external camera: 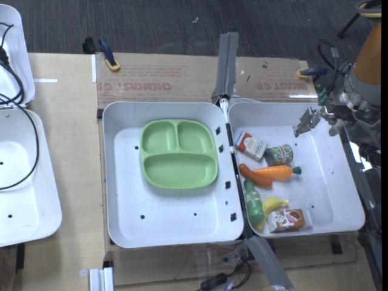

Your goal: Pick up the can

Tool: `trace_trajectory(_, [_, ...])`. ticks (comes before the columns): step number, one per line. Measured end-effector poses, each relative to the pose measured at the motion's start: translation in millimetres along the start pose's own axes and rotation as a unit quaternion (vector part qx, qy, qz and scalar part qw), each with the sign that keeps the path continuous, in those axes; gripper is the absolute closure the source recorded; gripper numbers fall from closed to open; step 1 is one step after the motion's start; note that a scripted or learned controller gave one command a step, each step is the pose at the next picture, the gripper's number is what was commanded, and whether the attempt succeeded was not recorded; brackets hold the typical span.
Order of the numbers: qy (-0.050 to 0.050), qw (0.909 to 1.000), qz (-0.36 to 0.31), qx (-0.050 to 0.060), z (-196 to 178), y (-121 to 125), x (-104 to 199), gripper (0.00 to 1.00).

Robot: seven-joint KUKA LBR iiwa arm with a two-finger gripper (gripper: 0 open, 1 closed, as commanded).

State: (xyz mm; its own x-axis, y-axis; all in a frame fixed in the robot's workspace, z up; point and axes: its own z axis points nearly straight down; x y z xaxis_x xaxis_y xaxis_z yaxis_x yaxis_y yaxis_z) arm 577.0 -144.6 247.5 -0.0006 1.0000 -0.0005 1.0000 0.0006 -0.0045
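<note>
The can (280,154) has a green label and lies on its side in the right bin (327,180), left of the bin's middle. It rests between a small orange-and-white carton (250,145) and a carrot (271,172). My gripper (318,126) hovers over the bin's far right part, up and to the right of the can and apart from it. Its fingers stand open with nothing between them.
Also in the right bin are a green bottle (253,202), a banana (274,205) and a brown snack box (286,220) near the front left corner. The left bin (121,180) holds a green divided plate (179,153). A grey post (227,65) rises behind the bins' shared wall.
</note>
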Motion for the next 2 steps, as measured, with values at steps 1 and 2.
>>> trace_trajectory(1, [0.000, 0.9982, 0.060, -0.006, 151.4, 32.0, 23.9, 0.00])
trace_trajectory(2, [0.001, 0.9981, 0.061, -0.006, 141.6, 33.3, 24.0, 1.00])
